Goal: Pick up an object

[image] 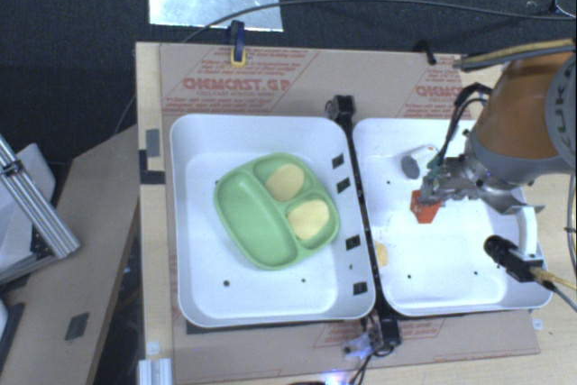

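My gripper hangs over the middle of the right bin, at the end of the grey arm with the orange band. A small orange-red block lies right at its lower tip, touching or partly under it; whether it is gripped is hidden. A small grey object lies on the bin floor just up and left of the gripper. A tiny pale yellow piece rests by the right bin's left wall.
The left bin holds a green divided plate with two yellow pieces in its small compartments. A black divider with clips runs between the bins. A black part of the arm overhangs the right bin's lower right.
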`<state>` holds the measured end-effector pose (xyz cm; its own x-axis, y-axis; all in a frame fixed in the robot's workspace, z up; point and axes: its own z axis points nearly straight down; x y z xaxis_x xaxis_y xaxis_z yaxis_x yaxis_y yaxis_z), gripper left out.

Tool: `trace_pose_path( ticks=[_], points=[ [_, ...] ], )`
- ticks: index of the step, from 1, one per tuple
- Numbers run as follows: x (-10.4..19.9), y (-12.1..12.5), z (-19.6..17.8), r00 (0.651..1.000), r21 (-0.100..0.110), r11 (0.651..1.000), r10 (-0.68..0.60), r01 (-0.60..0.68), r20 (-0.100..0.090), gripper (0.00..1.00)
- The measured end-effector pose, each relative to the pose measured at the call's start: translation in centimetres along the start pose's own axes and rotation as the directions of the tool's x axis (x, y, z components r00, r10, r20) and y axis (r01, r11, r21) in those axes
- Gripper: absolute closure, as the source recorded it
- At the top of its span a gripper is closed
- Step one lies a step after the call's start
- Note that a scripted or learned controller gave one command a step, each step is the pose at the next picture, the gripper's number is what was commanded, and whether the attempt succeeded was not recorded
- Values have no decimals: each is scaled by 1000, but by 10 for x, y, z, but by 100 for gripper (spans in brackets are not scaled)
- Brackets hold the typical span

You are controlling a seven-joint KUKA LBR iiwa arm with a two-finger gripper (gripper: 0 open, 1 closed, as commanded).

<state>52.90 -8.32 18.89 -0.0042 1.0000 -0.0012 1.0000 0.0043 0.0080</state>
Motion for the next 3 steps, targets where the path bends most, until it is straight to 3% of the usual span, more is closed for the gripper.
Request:
trace_pose_path(
  ticks=[1, 3],
  points=[
    [0, 2, -54, 1000, 1, 1000, 0, 0, 0, 100],
    [97, 32, -34, 1000, 5, 1000, -5, 5, -3, 100]
  ],
)
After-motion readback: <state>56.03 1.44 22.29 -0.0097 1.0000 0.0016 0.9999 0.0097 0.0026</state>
